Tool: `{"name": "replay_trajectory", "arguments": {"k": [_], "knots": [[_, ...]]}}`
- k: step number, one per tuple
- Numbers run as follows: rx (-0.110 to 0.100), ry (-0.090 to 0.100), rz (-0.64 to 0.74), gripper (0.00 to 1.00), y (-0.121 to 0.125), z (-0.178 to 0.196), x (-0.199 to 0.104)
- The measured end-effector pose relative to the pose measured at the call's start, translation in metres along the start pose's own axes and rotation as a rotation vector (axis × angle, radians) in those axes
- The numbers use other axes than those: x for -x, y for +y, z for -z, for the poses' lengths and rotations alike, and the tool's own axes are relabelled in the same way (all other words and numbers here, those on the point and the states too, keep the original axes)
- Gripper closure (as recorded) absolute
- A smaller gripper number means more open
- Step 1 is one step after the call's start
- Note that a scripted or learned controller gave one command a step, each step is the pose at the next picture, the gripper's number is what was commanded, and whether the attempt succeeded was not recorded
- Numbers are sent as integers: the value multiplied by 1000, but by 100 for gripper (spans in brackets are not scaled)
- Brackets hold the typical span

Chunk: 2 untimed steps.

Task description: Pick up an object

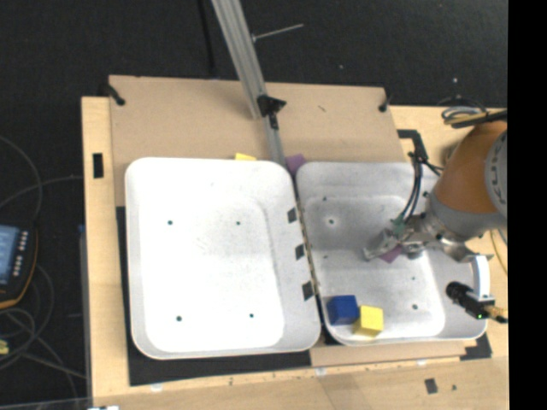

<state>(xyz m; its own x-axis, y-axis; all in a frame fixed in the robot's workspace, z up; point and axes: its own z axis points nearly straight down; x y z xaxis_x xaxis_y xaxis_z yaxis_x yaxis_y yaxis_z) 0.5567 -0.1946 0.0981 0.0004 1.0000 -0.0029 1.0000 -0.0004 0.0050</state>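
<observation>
Grasp attempt low in the right bin, result unsettled

Nearest the camera, a small blue cube (343,307) and a small yellow cube (371,319) sit touching at the front edge of the right shallow white bin (359,186); behind them the two-finger gripper (389,248) hangs low over a small purple piece (391,254), whether clamped on it I cannot tell, so next probably a straight lift; the left shallow white bin (214,254) lies beside, then brown board and dark floor
</observation>
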Motion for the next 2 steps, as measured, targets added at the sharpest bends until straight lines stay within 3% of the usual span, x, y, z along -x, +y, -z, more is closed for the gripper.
{"name": "replay_trajectory", "arguments": {"k": [1, 2], "knots": [[7, -2, -5, 100, 1, 11, 1], [6, -2, -7, 0, 1, 11, 1]]}}
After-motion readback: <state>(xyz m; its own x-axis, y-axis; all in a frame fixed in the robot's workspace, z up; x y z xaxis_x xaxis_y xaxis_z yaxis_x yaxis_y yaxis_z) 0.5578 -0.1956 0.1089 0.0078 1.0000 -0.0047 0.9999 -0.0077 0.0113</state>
